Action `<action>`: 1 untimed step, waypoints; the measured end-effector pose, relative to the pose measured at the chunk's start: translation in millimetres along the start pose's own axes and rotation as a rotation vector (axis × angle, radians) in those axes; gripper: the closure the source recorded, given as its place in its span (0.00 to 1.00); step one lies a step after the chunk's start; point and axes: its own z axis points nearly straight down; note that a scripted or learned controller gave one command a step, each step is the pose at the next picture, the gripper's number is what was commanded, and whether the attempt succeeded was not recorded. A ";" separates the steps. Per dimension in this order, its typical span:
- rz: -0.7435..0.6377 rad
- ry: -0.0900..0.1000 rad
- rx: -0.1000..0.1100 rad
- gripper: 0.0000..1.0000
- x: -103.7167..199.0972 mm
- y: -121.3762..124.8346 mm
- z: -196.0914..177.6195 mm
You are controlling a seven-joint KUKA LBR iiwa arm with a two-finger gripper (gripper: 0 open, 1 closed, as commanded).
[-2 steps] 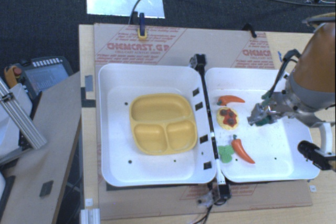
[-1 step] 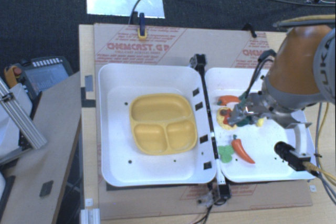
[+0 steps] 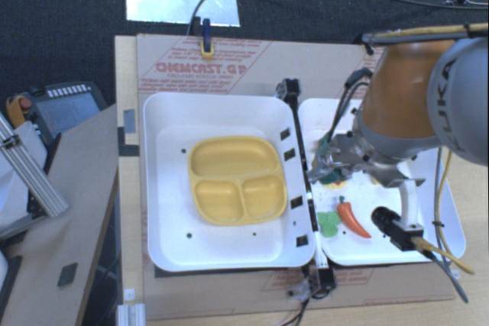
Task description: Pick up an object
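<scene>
My gripper (image 3: 328, 162) hangs low over the left part of the right bin (image 3: 451, 233), under the grey and orange wrist. Just beneath it lies a small yellow and green thing (image 3: 333, 179), partly hidden by the gripper. Whether they touch is not visible. An orange-red chilli-shaped toy (image 3: 353, 219) lies nearer the front of that bin, with a small green piece (image 3: 328, 223) beside it on its left. Both lie apart from the gripper.
The left bin (image 3: 164, 164) holds a yellow divided plate (image 3: 234, 179) with three compartments. A black clipped divider (image 3: 299, 172) runs between the two bins. The arm covers much of the right bin's back half.
</scene>
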 end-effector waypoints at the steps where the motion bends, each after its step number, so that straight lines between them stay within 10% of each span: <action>1: 0.001 0.000 0.001 1.00 47.5 5.2 -1.5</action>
